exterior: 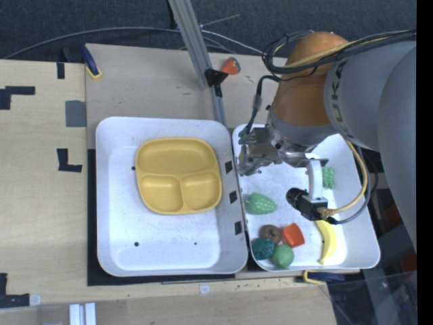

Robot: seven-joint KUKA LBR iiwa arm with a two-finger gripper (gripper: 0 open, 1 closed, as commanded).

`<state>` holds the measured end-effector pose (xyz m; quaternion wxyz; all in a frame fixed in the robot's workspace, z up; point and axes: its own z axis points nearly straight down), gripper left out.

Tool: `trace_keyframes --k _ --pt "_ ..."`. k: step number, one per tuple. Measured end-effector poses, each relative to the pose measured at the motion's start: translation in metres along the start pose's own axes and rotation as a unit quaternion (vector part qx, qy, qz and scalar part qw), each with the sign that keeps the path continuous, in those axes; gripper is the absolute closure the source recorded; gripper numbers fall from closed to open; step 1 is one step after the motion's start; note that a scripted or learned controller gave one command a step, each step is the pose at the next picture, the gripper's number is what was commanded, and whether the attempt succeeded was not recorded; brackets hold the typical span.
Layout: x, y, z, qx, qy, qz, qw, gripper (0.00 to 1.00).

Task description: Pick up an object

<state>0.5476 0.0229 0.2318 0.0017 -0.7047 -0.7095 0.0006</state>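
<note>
The job is to pick up a toy, and as far as I can see no toy has been picked up yet.

The worktop has two white bins on it. The left bin has a yellow plate with three parts in it. The right bin has the toys, so let us use that bin to say where things are.

The robot arm is over the far end of the right bin. Its hand is down low at the far left corner of that bin, close to the wall next to the left bin. I cannot tell if the hand is open or closed, because its parts are small and dark and mixed up together. I see no toy in it.

The toys all lie on the bin floor. A light green bumpy toy is near the middle of the bin, just in front of the hand. At the near end sit a brown ring, an orange block, a dark teal toy and a green ball, all bunched close. A yellow banana lies by the right side of that bunch. A small pale green toy is by the bin's right side.

So I think the grab itself is still to do, and then the lift.
</note>
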Motion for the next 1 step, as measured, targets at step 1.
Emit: trace_keyframes --k 1 --pt "0.0628 0.0104 -0.0010 -0.001 0.000 -0.001 1.0000 1.00"
